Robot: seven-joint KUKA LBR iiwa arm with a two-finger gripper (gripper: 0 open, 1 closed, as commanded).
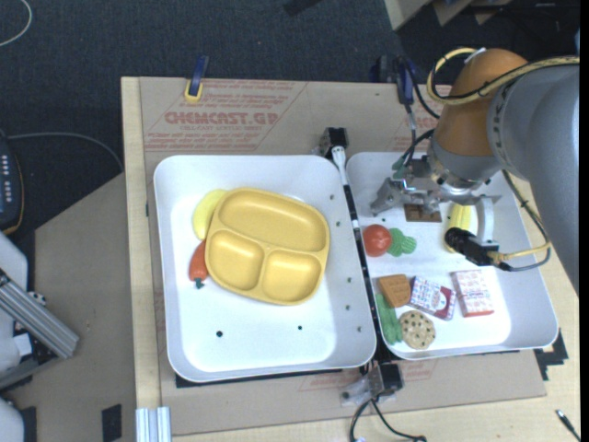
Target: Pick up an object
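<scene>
A red tomato [375,238] with a green leafy piece [402,243] just beside it is being shown in the right bin [534,316], close to its left wall. The tomato is round, so no long axis can be told. The end effector [419,196] is being held above the bin's far part, over a small brown item [424,213]; whether it is released or clenched cannot be told. A yellow tray [267,244] is being carried in the left bin [184,320]. "CHEMCAST GP" is being displayed in red on the tabletop [230,113].
</scene>
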